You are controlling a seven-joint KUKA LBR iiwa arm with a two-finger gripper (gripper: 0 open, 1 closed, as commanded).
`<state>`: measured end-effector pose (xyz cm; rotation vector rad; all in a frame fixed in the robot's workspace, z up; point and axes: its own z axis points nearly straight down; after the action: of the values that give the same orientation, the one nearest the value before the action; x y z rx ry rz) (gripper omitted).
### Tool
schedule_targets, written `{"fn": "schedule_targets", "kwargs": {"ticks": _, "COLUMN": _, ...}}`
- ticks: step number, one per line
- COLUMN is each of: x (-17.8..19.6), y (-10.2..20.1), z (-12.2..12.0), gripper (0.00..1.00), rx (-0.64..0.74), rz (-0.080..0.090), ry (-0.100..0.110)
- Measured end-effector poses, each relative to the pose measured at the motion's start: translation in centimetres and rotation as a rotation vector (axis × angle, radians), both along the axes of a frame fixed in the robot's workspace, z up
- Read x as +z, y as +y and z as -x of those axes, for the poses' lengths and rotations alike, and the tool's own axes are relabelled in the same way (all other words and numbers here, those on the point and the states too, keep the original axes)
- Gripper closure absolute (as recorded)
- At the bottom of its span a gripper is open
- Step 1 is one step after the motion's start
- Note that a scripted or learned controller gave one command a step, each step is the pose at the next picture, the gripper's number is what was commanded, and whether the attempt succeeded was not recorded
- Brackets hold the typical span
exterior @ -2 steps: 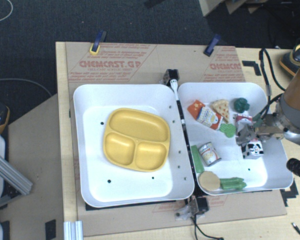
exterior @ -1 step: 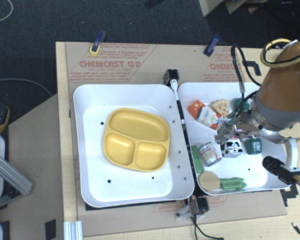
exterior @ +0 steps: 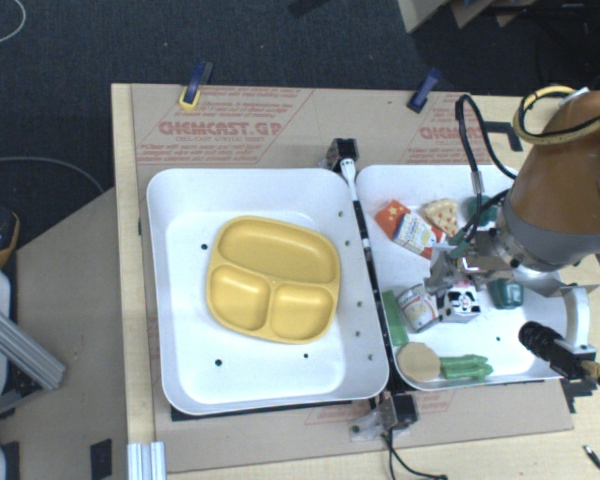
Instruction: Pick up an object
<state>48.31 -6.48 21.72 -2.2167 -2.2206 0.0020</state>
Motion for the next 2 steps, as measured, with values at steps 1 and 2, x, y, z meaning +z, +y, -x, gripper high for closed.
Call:
{"fn": "schedule_targets", "kwargs": {"ticks": 1, "x": 1.7, "y": 0.1, "z": -0.5, "gripper": 1.00, "rx": 0.000, "rz": 0.003, "ry": -0.007}}
{"fn": "schedule_targets", "kwargs": {"ticks": 2, "x": 0.6, "y": -1.1, "z": 0.0, "gripper": 1.00, "rx": -0.004, "rz": 0.001, "ry": 0.000}}
